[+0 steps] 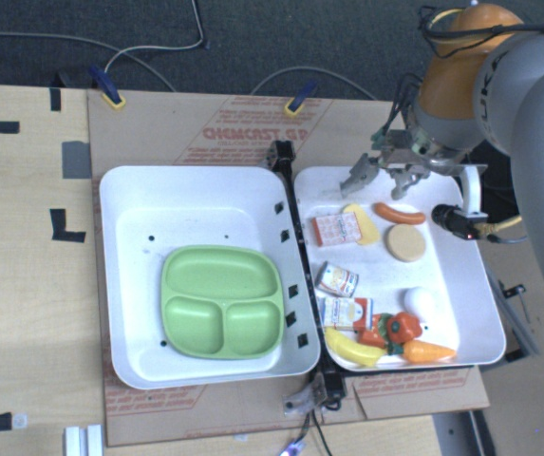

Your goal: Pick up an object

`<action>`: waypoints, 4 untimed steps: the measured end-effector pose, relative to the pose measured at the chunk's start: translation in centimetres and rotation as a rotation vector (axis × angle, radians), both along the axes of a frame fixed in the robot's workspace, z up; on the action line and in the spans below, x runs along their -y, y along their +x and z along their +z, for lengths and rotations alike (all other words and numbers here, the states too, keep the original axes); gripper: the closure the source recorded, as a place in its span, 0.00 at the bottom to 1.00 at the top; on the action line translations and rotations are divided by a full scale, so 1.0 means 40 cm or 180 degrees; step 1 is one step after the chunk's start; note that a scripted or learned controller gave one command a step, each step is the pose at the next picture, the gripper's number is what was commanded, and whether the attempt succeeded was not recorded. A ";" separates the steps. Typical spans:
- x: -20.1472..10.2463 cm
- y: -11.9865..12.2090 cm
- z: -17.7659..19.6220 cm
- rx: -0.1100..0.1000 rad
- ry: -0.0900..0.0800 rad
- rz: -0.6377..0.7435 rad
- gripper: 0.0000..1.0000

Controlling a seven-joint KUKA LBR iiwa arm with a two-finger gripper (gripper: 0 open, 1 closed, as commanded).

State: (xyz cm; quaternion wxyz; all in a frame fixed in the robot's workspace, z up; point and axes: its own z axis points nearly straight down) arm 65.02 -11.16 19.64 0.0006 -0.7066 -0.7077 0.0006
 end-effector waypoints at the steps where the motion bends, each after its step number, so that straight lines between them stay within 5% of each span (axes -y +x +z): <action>1: -0.021 -0.006 -0.250 0.0016 -0.0001 0.0001 0.00; 2: -0.005 0.050 -0.272 0.0022 -0.0009 0.0004 0.00; 3: -0.037 0.017 -0.272 0.0026 -0.0011 0.0000 0.00; 4: -0.026 0.048 -0.275 0.0017 -0.0006 0.0001 0.00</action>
